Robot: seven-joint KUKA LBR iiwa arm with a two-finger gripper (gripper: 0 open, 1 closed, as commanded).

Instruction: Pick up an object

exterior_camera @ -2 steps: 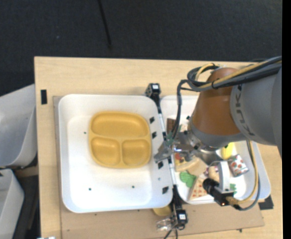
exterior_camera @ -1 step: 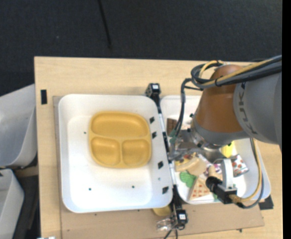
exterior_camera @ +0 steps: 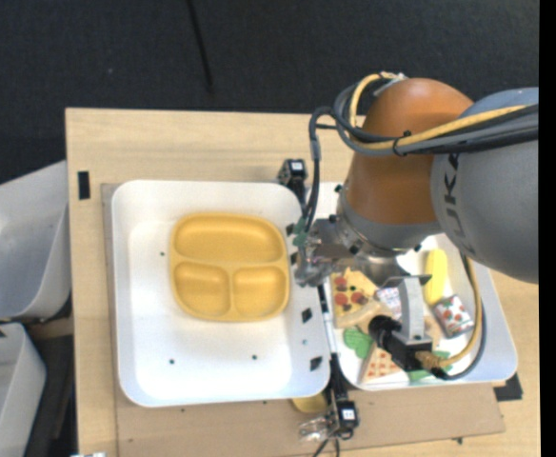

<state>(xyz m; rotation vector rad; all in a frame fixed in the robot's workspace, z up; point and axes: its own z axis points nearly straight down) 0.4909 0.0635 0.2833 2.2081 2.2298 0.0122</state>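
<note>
Nothing visibly lifted yet: the two-finger gripper (exterior_camera: 308, 260) sits low at the right-hand shallow white bin (exterior_camera: 503, 352), beside a toy pizza slice (exterior_camera: 354, 298). I cannot tell its opening or hold.

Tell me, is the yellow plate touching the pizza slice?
Apart. The camera view shows the yellow divided plate lying in the left bin, while the pizza slice lies in the right bin, with the bin rims between them.
</note>
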